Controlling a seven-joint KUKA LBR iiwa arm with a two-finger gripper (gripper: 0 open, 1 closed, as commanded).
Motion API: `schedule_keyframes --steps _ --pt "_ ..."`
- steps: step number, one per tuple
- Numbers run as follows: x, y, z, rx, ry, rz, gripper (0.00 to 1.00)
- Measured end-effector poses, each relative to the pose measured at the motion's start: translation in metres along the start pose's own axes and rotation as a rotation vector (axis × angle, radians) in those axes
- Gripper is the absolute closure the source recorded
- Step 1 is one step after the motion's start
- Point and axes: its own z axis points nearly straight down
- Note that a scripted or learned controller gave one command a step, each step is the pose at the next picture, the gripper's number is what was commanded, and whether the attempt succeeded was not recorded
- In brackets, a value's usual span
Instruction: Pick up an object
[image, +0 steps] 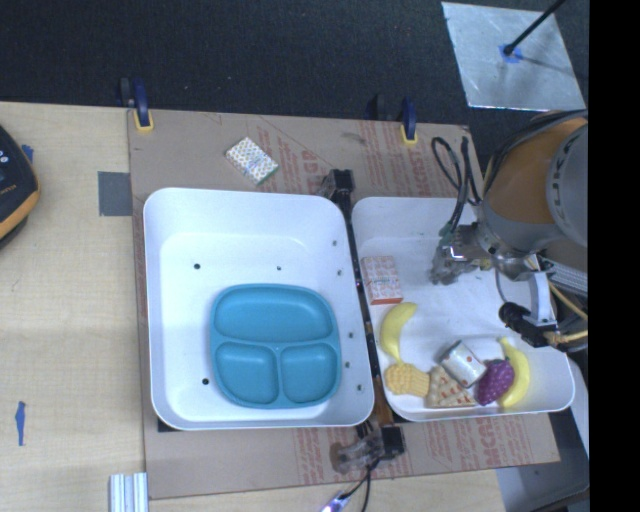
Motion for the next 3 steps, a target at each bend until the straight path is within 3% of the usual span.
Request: schedule_keyframes --steps 1,2,3 --pt "0.052 -0.039 0.011 -0.001 0.001 0.003 1.00" --pt "0.033 0.040 -0.054 -0.005 0.001 0.005 1.00" --pt "0.047 -0.037 0.011 -0.001 0.001 0.004 1.00"
